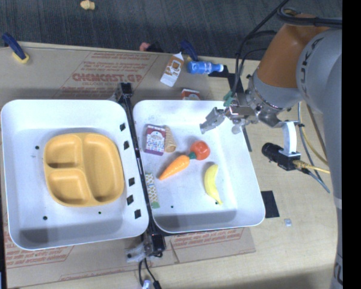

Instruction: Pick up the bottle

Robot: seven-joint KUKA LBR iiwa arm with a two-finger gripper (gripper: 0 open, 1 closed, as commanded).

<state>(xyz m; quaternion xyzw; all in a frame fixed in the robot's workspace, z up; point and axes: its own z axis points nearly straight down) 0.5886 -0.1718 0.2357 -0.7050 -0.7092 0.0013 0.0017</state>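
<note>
Bottle: a small blue bottle (200,68) lay on its side on the cardboard-covered tabletop (102,71), outside both bins, just beyond the far rim of the right bin (248,191).
Tool: the tool (213,120) hung over the far right corner of the right bin, pointing toward the bin's middle; whether its fingers were spread or pressed together could not be told, and nothing showed between them or touching them.
Gap: the tool and the bottle stood apart, with the bin's rim between them.
Risk, wrong target: the tool sat nearer the tomato (200,150), carrot (174,166) and snack packet (156,139) than the bottle, so a straight descent would likely have met one of those.
Risk, rolling: lying flat, the bottle could probably have rolled or slid away if one finger touched first.
Risk, crowding: a paper tag (172,70) beside the bottle and the rim could have blocked a clean closing.
Other contents: a banana (212,183) lay in the right bin; a yellow divided plate (84,168) filled the left bin (15,179).
</note>
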